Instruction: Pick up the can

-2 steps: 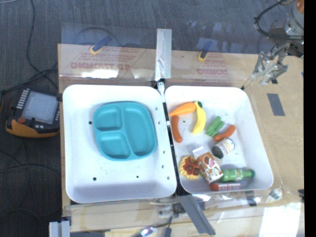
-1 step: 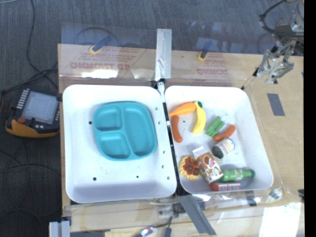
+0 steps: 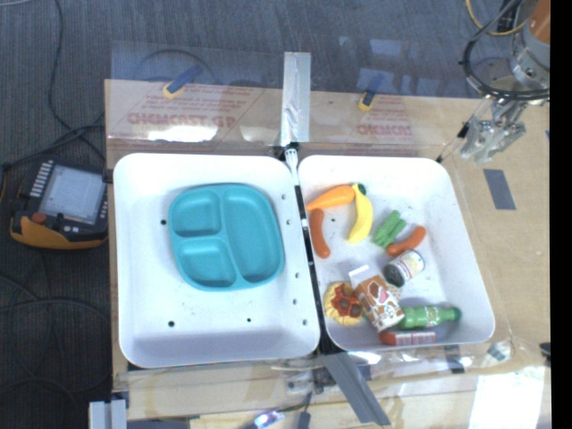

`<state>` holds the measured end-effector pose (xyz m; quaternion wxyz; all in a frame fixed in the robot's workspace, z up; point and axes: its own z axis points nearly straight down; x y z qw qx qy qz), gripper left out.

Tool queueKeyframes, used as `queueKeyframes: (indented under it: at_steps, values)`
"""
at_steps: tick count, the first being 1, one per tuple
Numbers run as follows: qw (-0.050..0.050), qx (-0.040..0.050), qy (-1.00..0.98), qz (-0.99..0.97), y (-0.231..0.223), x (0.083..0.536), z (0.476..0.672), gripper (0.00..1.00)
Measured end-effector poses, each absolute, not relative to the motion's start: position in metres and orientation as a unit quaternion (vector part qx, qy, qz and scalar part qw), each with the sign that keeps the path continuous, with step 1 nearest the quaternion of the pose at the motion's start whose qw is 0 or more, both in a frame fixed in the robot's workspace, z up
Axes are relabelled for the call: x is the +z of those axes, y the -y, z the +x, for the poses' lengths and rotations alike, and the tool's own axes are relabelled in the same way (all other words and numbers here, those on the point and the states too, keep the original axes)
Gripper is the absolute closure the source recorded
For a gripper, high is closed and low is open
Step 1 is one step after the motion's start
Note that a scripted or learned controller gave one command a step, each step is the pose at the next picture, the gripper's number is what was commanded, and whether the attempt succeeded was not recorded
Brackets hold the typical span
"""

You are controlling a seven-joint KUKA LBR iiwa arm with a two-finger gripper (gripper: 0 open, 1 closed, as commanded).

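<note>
Nearest the lens, along the front wall of the right-hand shallow white bin: a green plastic bottle lying on its side, touching a red-capped tube-like item just below it. At 9 o'clock of the bottle, a small printed carton with red and white pattern, tilted, touching a round yellow toy pizza slice with red toppings.

Small cylindrical can with white label and dark end lies on its side near the middle of the right bin, at 1 o'clock of the carton and just beside it. At 12 o'clock of the can: short orange-red toy sausage and green toy pepper piece. Further toward 10 o'clock: yellow toy banana, orange toy carrot, and a reddish toy hot dog against the bin's left wall.

Left-hand shallow white bin holds a teal three-compartment plastic tray.

Grey two-finger gripper hangs outside the right bin, at 1 o'clock of the can and well apart. Nothing between its fingers; opening width cannot be judged.
</note>
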<state>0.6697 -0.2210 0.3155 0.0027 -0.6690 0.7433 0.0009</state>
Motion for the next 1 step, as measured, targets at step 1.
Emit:
queueKeyframes:
  at_steps: [1]
  values:
    - [0.004, -0.0001, -0.648, -0.761, 0.2207, 0.4245, 0.6686, 1.0]
